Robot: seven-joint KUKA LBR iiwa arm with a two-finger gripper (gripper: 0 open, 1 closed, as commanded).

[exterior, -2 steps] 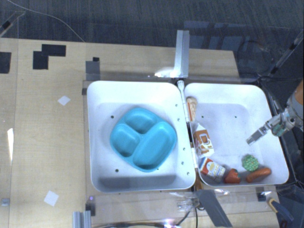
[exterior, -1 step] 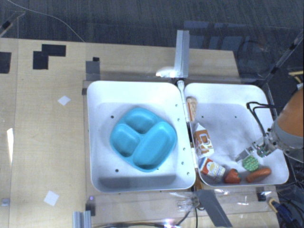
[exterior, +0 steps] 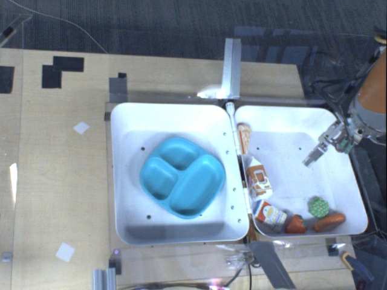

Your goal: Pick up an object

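2 white bins (exterior: 130, 222) sit on the table (exterior: 54, 162). A blue tray (exterior: 181, 177) fills the left bin. At 3 o'clock, the end effector (exterior: 317, 153) hovers over the right bin, grip unclear. Near 6 o'clock: carton (exterior: 259, 180), sausage (exterior: 329, 222), green ball (exterior: 318, 206), tomato (exterior: 295, 224).

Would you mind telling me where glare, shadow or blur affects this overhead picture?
Camera view: a bright glare spot sits at the top rim of the left bin; soft shadow falls under the blue tray toward the bin's near wall; the gripper looks slightly blurred; the small items in the right bin stay fairly sharp.
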